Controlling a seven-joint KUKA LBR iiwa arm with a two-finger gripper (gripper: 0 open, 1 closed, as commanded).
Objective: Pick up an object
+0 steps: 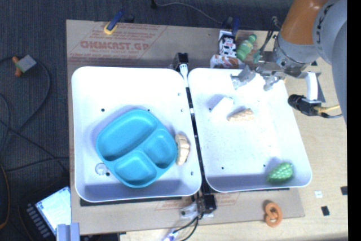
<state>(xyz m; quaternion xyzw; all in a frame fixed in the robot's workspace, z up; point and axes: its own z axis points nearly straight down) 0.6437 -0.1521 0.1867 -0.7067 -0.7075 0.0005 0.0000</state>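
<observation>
The hand (255, 77) is seen spread open, holding nothing, above the far edge of the right bin (293, 144). A tan pastry (241, 115) is found lying below it on the bin floor.

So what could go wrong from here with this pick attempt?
The end effector hovers near the right bin's back rim, so a straight descent may clip the rim or close on nothing.
The tan piece lies low and flat on the bin floor, so the end effector could slide past it.
The green object sits in the near corner, where the walls may block a grasp.
</observation>
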